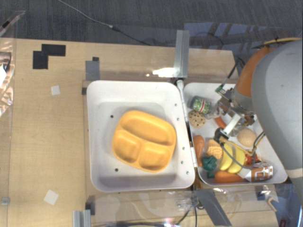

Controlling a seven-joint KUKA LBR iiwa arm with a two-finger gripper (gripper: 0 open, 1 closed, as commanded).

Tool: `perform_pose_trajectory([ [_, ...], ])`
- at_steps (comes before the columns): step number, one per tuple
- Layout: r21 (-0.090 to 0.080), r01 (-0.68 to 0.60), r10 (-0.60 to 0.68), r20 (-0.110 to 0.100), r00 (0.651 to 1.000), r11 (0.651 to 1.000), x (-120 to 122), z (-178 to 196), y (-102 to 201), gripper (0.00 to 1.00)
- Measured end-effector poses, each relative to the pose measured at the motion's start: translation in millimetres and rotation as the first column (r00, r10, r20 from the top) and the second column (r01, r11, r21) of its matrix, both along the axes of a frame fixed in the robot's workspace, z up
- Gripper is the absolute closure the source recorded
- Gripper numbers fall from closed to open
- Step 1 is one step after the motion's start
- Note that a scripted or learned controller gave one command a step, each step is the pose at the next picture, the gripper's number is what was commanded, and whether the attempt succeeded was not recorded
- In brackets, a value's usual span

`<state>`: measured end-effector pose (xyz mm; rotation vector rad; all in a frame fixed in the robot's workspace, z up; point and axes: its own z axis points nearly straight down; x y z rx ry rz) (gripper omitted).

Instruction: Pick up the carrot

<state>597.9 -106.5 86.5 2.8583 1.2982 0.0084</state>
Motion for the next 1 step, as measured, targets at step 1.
perform_pose_trajectory([
  [1, -0.002, -0.001, 0.001, 0.003, 1.0, 1.0, 68.5, 45.2, -31.9, 0.0],
])
